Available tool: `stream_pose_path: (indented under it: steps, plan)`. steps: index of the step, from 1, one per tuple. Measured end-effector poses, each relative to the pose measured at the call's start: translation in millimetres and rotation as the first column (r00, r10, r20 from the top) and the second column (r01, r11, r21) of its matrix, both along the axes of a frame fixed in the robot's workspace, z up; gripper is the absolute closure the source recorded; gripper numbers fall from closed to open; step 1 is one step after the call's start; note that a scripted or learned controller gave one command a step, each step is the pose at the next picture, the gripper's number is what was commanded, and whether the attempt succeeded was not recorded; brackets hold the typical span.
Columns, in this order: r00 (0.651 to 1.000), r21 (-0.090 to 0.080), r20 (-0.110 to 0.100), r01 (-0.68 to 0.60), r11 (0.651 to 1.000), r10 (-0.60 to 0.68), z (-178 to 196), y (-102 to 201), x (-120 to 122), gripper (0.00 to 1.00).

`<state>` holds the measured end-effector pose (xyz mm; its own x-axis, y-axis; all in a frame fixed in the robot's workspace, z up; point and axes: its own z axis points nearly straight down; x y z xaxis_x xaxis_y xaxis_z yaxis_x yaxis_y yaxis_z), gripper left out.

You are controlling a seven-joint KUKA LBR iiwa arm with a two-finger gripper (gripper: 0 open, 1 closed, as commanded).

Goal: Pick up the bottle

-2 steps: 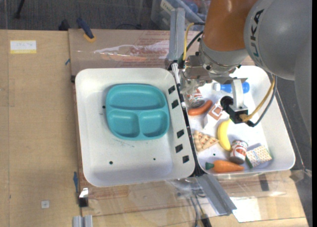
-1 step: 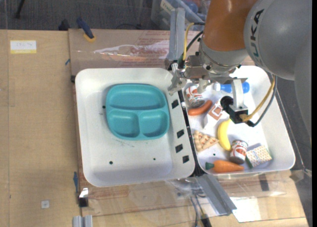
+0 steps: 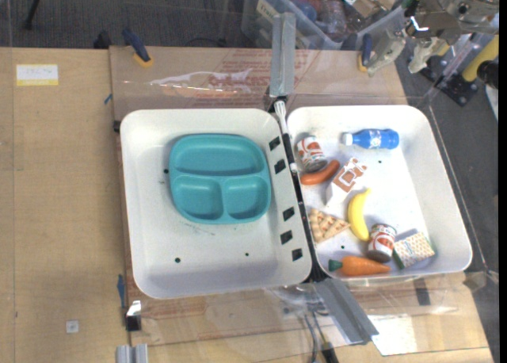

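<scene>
Bins: two white, side by side on the bench (image 3: pixel 55 195); left bin (image 3: pixel 142 219), right bin (image 3: pixel 428 195).
Bottle: one, blue with a white cap, lying on its side at the far edge of the right bin (image 3: pixel 372 139).
Tray: one teal, three compartments, in the left bin (image 3: pixel 219 177).
Cans: two red-and-white ones, one at the near left of the bottle (image 3: pixel 308 150), one toward the front (image 3: pixel 383 240).
Other items: one banana (image 3: pixel 359 212), one carrot (image 3: pixel 360 266), one sausage (image 3: pixel 320 173), one pizza slice (image 3: pixel 325 224), two small cartons (image 3: pixel 349 175).
Gripper: at the top right corner, above and beyond the right bin, well apart from the bottle (image 3: pixel 420 36); cut off by the frame edge and too cluttered to tell how far it is open; nothing seen in it.
</scene>
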<state>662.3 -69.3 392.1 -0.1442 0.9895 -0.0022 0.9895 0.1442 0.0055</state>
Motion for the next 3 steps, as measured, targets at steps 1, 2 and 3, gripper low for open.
stream_pose_path:
  steps: [1, 2, 3]
  plan:
    - [0.99, 0.001, -0.002, -0.143, 0.99, 0.143, -88, 70, -25, 0.0]
    - [0.971, 0.002, -0.007, 0.241, 0.971, -0.241, -207, 103, -86, 0.0]
    - [0.97, 0.002, -0.005, 0.241, 0.97, -0.241, -207, -1, -90, 0.0]
